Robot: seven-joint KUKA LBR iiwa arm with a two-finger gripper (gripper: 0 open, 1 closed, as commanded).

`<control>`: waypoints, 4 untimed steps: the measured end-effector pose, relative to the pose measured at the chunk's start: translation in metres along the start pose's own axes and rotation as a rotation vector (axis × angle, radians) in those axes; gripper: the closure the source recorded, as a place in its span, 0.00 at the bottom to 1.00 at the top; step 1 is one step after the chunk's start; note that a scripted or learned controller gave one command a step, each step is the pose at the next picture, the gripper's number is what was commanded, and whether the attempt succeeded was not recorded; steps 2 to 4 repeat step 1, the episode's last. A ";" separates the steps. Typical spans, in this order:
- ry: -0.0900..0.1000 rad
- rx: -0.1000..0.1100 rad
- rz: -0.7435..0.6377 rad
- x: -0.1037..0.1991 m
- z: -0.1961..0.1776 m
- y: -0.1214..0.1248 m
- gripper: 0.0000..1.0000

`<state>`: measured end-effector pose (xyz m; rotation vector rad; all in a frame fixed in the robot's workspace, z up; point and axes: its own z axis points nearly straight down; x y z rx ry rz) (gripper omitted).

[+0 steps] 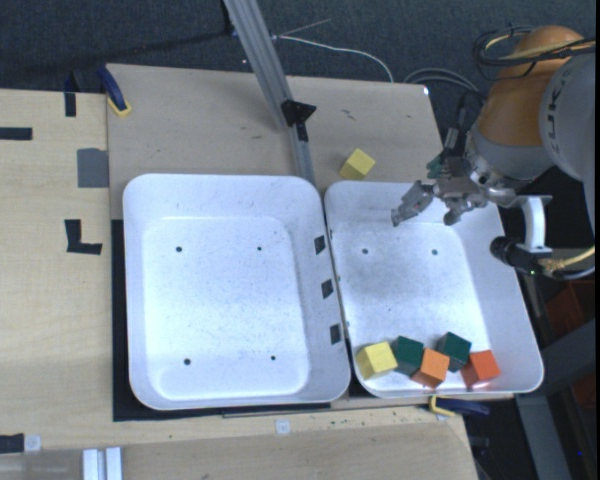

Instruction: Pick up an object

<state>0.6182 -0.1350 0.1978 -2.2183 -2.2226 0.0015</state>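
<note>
My gripper [430,209] hangs over the far end of the right bin [410,268], open, its two fingers spread with nothing between them. Several small blocks cluster at the near edge of that bin: a yellow block [376,358], a dark green block [408,351], an orange block [433,367], a second green block [454,348] and a red-orange block [481,367]. They lie well in front of the gripper. Another yellow block [358,164] rests on the bench beyond the bins, to the left of the gripper.
The left bin [220,288] adjoins the right one. A slanted grey metal post [265,58] crosses the bench behind the bins. Cables [420,73] trail at the far right, and a blue-yellow clamp [115,93] sits at the bench's far left corner.
</note>
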 end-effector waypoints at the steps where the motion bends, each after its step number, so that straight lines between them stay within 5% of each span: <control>1: 0.002 0.007 -0.001 0.047 0.021 -0.066 0.00; 4: 0.002 0.007 -0.001 0.047 0.021 -0.066 0.00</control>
